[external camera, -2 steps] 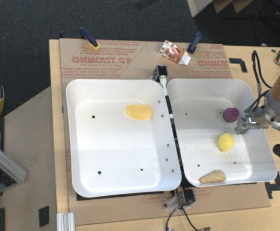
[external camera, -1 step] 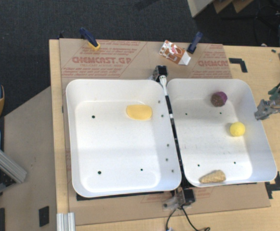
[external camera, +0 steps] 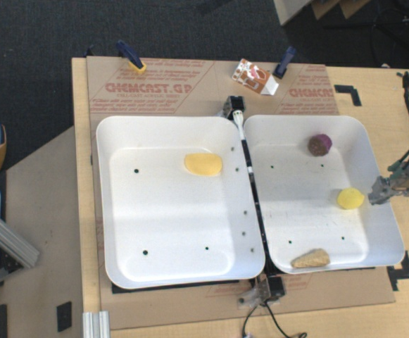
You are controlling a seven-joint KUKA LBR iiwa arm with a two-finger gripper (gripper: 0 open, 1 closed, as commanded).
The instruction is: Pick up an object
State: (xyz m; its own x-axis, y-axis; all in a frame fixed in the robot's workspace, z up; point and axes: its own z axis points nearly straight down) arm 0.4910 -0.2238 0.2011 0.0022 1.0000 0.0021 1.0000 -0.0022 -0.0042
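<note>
Nearest to the camera, at the lower edge of the right white plastic bin (external camera: 373, 248), lies a flat tan piece like a crust of bread (external camera: 310, 259). Higher in this bin I see a small round yellow ball (external camera: 350, 198) near the right wall, and a dark purple round ball (external camera: 320, 144) in the upper part. The left white plastic bin (external camera: 120, 259) holds one oval yellow lump (external camera: 203, 164), well apart from my reach.

My claw (external camera: 384, 189) sits at the right rim of the right bin, just beside the yellow ball. Whether it is apart or together I cannot tell; it is too small and blurred at this edge, and I see nothing between it.

I judge the yellow ball is the best target. To do it well, I should move a little toward frame left until the ball is centred under me, then descend straight. The wall is close, so one side may hit the rim, and a round ball can roll away if I touch it off-centre.
</note>
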